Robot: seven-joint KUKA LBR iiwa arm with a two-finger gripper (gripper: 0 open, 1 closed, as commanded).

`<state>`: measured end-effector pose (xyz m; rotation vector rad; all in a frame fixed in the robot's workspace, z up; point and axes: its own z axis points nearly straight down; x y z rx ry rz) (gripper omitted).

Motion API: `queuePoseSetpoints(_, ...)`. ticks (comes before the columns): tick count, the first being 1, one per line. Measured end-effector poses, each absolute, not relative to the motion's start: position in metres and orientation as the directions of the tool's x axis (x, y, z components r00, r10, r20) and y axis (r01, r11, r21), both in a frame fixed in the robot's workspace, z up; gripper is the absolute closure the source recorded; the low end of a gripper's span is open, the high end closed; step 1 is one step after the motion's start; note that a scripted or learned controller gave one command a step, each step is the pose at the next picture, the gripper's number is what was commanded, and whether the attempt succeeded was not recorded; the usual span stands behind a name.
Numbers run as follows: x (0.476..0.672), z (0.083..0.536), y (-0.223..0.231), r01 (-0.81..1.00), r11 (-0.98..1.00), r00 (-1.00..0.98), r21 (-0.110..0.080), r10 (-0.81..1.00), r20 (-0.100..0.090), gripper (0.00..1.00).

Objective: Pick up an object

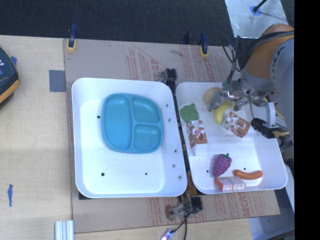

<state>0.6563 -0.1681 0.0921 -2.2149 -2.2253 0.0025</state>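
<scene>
My gripper (pixel 226 100) hangs low over the far part of the right bin (pixel 272 156), reaching in from the right. Right under and beside it lies a yellow fruit (pixel 219 115), with a paler yellow piece (pixel 210 95) just behind. An orange snack packet (pixel 236 124) lies to the right of the fruit. Also in this bin are a green leaf (pixel 189 112), an orange-and-white carton (pixel 197 134), purple grapes (pixel 222 164), a sausage (pixel 247 174) and a small red-and-white box (pixel 231 184). I cannot tell whether the gripper touches the fruit.
The left bin (pixel 90 149) holds a blue divided plate (pixel 132 122). A ridge between the two bins runs down the middle (pixel 180 139). The arm's grey body and orange band (pixel 267 54) stand over the right bin's far right corner.
</scene>
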Motion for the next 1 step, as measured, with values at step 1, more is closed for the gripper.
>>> queuePoseSetpoints(1,0.6546,0.1013,-0.1680,1.000,0.009,-0.009,-0.015,1.000,0.003,1.00)
